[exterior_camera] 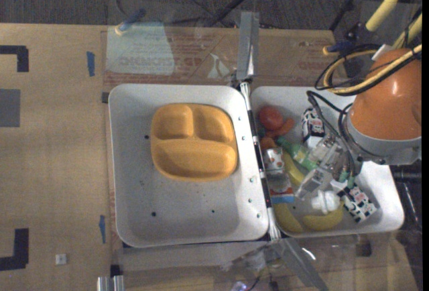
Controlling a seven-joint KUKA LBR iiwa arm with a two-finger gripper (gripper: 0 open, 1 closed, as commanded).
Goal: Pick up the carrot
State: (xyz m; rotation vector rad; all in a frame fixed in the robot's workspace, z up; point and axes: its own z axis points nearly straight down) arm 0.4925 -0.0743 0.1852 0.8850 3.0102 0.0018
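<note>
Gripper [310,184] low over the clutter in the right bin [394,214]; open or closed, cannot tell from this slant. Nothing seen held at its tip. Just beneath and beside it: a white lump [326,202], a banana [315,221] along the near wall, a green bottle [295,149] on the far side.

Carrot [287,126] taken to be the small orange piece toward the bin's far left corner, touching a red round fruit [269,117]. Mostly hidden, only one end showing. Apart from the gripper, with the bottle between. A second orange scrap [268,143] near the left wall, possibly part of the same thing; too small to tell.

Likely a toy: light, stiff, smooth-skinned, so apt to slip or roll out of a pinch. No fear of breaking. Best taken across the thicker middle, jaws square to its length, not at the tapered end. Hard to reach cleanly while wedged against the red fruit; risk of nudging it or catching the neighbour instead.

Farther out: a cow-patterned carton [358,203] at the near right, another [312,123] at the far side. In the left bin [127,169], an orange tray [194,142].
</note>
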